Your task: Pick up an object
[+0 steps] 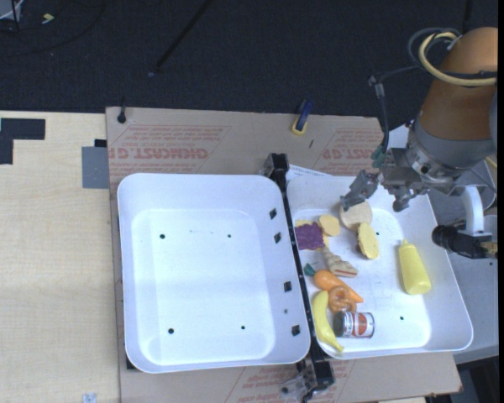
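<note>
Counter (42,292): pale wood, bearing a cardboard sheet (202,141) with two white bins side by side. Left bin (202,191): bare white floor. Right bin (441,309): purple piece (308,236), several tan pieces (367,242), orange item (336,288), banana (322,319) along the near-left wall, can (357,325) just beside it, yellow bottle (413,268) toward the right wall. Claw (378,193): over the bin's far edge, fingers spread, grasping nothing; a tan piece (355,215) lies just beneath it.
</note>
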### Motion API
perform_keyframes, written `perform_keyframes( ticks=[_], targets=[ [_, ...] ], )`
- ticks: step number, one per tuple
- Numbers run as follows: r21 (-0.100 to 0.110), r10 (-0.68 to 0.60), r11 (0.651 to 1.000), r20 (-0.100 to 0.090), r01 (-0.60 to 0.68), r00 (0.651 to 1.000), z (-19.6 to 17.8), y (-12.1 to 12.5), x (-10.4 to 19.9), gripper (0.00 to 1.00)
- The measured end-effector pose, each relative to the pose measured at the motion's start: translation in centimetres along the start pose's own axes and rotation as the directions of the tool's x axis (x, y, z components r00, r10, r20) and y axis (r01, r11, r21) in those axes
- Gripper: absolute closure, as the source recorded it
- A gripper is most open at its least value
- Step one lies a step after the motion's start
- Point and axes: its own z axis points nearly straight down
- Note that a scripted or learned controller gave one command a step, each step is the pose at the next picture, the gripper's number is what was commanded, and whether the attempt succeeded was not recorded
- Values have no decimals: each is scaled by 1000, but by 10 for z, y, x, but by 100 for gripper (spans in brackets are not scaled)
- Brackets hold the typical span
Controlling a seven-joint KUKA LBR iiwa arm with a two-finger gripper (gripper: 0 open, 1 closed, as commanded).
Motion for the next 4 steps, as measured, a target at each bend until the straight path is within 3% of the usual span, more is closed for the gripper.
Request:
perform_keyframes(
  ticks=[1,2,3,4],
  targets=[
    [11,-3,1000,-3,3,1000,90,-56,59,0],
    [4,1,1000,-1,-1,1000,85,-102,52,0],
    [3,6,1000,0,-6,1000,76,-100,51,100],
    [3,7,1000,-1,-7,1000,76,-100,51,0]
  ],
)
